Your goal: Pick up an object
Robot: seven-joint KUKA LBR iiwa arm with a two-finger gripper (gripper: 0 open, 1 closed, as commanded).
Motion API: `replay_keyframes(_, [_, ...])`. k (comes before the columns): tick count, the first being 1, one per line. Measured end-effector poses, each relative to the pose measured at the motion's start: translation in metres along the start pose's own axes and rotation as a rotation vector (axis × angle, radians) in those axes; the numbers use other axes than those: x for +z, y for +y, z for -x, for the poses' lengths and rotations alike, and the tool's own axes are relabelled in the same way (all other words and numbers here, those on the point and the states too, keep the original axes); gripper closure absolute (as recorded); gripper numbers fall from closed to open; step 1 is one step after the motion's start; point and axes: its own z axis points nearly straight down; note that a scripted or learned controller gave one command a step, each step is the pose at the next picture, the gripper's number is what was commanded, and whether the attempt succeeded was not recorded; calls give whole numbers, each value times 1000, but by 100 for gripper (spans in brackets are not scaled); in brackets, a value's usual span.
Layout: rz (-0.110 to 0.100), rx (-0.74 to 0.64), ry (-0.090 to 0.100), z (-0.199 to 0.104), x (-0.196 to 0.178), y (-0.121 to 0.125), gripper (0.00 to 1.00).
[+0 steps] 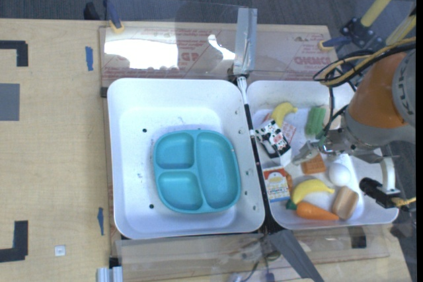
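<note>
On my screen the left bin (pixel 125 142) holds a teal divided tray (pixel 196 170), three compartments, nothing in them that I can make out. Moving right, the right bin (pixel 291 221) carries the clutter: a black-and-white cow-patterned carton (pixel 274 137), a small banana (pixel 284 111) and a green piece (pixel 316 120) toward the back, then an orange-and-white box (pixel 276 183), a second banana (pixel 312 189), a carrot (pixel 316 211), a white egg (pixel 339 174) and a tan bread-like piece (pixel 346 201) near the front. The gripper (pixel 316 148) sits low over the middle of this bin, just beside the egg and above an orange item (pixel 313 165); I cannot tell how its jaws stand, and nothing shows between them. I judge I am in the descent-and-grasp step, with no object secured yet. Next I need the jaws centred on one item, probably that orange one, clear of the neighbours, before closing and lifting.
</note>
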Motion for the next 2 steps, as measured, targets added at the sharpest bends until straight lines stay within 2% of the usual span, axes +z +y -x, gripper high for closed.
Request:
replay_keyframes(1, [4, 1, -2, 1, -11, 1, 100])
replay_keyframes(2, [3, -19, 4, -81, -102, 60, 100])
